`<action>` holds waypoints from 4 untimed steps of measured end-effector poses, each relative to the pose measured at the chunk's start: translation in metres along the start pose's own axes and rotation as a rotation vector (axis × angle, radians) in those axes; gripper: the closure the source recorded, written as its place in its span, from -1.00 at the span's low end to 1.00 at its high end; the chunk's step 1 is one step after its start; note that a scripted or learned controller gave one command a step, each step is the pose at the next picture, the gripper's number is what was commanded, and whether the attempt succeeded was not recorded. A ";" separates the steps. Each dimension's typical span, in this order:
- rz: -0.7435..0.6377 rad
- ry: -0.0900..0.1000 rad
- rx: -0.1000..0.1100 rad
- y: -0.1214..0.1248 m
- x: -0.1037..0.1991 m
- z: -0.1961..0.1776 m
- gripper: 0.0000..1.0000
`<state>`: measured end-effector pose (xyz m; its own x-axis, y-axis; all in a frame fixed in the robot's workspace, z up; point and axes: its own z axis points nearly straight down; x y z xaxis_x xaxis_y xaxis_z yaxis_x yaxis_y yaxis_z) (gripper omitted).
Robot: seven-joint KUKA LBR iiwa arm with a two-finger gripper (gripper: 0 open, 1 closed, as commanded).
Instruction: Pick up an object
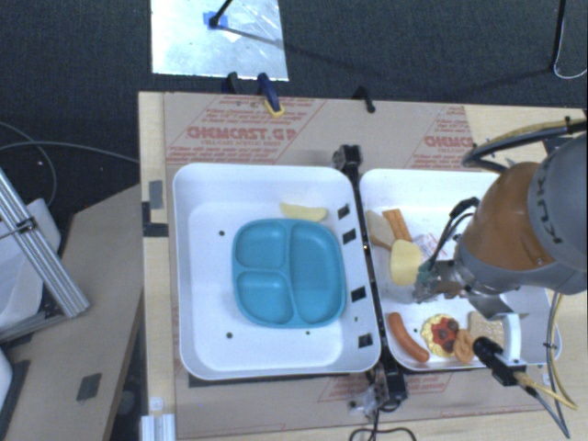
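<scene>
The pincer [424, 288] hangs low in the right bin [423, 184], apparently just beside a yellow block [405, 261]; I cannot tell its state. A hot dog [408, 336] lies nearby.

Blue plate [286, 273] in left bin [207, 246]

Arm [528, 228] reaching from right, tool [424, 285] pointed down.

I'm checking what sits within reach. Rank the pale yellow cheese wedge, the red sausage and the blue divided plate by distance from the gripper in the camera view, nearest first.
From the gripper:
1. Pale yellow cheese wedge, right bin, just up-left of it.
2. Red sausage, right bin, below it near the front wall.
3. Blue divided plate, left bin, across the divider.
</scene>
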<state>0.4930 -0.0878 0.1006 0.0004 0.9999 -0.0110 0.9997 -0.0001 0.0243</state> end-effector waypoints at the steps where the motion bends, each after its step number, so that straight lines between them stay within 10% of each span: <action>1: -0.017 0.016 0.007 0.087 0.098 -0.094 1.00; 2: -0.004 0.008 0.016 0.180 0.052 -0.081 1.00; 3: -0.003 0.013 0.027 0.102 0.085 -0.082 1.00; 4: -0.002 0.011 0.006 0.070 0.060 -0.238 1.00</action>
<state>0.5572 -0.0252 0.3393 -0.0021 1.0000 -0.0002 0.9998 0.0021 0.0182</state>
